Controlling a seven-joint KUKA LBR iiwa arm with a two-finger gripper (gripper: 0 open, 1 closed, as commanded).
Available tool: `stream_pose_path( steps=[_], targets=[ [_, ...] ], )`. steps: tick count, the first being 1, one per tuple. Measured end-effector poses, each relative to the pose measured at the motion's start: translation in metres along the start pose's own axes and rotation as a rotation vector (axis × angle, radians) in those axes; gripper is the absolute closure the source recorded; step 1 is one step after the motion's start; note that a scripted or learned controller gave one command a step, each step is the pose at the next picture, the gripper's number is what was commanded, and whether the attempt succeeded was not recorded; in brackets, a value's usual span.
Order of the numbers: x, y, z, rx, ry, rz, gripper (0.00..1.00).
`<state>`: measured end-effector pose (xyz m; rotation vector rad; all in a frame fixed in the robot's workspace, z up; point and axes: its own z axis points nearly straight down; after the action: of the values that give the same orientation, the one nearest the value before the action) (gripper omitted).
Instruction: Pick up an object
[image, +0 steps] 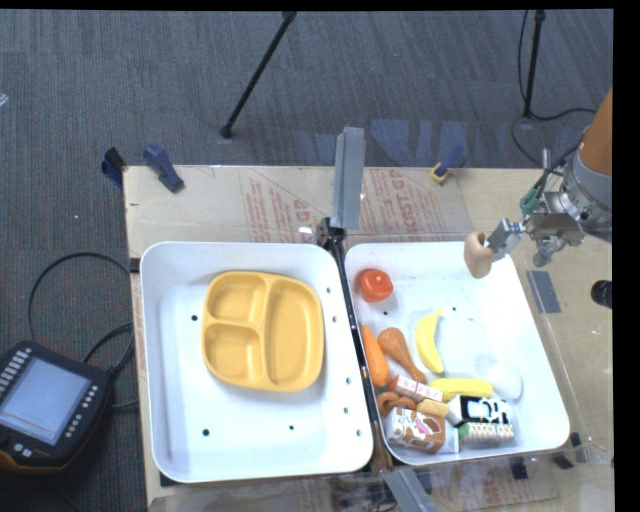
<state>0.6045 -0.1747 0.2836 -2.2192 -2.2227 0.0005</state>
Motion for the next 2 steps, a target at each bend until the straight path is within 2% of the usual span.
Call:
stream_pose_path(
  steps=[1,2],
  targets=[
    [0.051,0.012,0.190,0.016,0.004,0.042,0.00],
    [0.070,-0.019,0.197,0.004,0.002,0.038,0.00]
  ],
)
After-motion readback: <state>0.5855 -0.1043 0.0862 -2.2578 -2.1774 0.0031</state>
